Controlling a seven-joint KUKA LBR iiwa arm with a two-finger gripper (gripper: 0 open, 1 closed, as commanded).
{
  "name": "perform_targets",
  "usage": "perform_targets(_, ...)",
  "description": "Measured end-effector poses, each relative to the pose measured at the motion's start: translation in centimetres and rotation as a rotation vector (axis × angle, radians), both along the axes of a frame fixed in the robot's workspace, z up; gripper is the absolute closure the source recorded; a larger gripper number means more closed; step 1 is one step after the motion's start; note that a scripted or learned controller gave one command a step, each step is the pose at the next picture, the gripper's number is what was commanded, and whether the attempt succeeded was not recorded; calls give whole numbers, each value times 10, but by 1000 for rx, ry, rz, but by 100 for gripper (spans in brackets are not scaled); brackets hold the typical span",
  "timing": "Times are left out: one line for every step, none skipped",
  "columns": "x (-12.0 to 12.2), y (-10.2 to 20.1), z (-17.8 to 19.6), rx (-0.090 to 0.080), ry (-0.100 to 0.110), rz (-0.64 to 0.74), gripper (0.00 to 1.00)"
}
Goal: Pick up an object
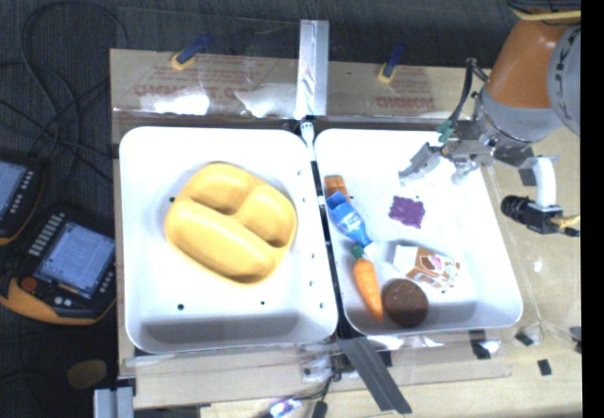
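Note:
My gripper (pixel 439 164) hangs over the far right part of the right bin (pixel 491 218), its two grey fingers spread open with nothing between them. Just below and left of it lies a small purple piece (pixel 408 210). Along the bin's left wall sit an orange piece (pixel 334 185), a blue packet (pixel 347 218) and a carrot (pixel 367 285). A brown ball (pixel 405 302) and a white printed carton (pixel 427 266) rest near the front.
The left bin (pixel 142 246) holds a large yellow bread-like lump (pixel 229 221). A ridge (pixel 319 218) divides the two bins. A handheld pendant (pixel 57 260) with cables lies left of the bench.

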State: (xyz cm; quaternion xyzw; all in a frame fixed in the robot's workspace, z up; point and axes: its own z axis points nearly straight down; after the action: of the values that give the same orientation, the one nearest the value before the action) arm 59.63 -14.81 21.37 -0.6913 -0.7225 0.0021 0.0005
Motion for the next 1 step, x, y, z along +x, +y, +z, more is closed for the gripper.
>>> perform_targets(-35, 33, -77, 4, 1, 135, 0)
